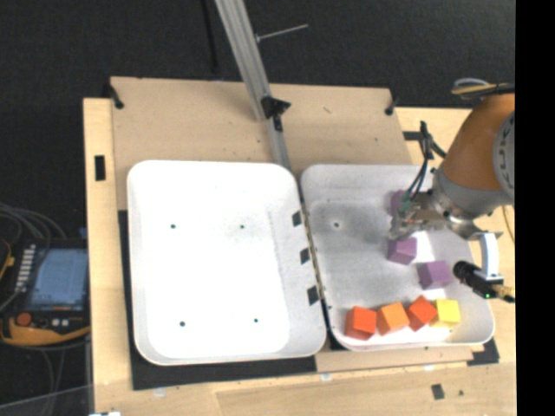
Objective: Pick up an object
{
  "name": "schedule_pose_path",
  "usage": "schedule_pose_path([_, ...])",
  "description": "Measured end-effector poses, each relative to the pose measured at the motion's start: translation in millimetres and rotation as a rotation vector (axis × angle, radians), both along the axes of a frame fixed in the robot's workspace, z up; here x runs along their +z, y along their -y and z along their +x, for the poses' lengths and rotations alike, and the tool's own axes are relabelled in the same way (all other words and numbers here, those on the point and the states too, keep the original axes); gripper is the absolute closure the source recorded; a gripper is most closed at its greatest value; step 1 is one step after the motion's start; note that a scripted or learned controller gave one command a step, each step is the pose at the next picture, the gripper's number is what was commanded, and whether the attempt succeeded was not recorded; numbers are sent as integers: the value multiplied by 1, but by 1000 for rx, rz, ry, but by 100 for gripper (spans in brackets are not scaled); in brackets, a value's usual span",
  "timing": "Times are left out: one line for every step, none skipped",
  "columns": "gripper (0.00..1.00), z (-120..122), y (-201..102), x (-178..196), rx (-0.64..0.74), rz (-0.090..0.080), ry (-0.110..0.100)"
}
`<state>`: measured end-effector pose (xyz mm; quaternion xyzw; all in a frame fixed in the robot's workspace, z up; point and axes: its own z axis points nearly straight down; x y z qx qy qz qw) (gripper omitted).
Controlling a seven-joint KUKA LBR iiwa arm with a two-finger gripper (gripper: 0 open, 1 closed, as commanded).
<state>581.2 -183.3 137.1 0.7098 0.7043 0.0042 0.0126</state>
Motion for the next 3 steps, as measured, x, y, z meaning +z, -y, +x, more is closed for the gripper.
schedule_pose_path([100,1,1,44,9,10,-18])
schedule_pose_path([100,-7,-2,98,10,9,-16])
schedule_pose_path([100,-5,0,152,11,9,-16])
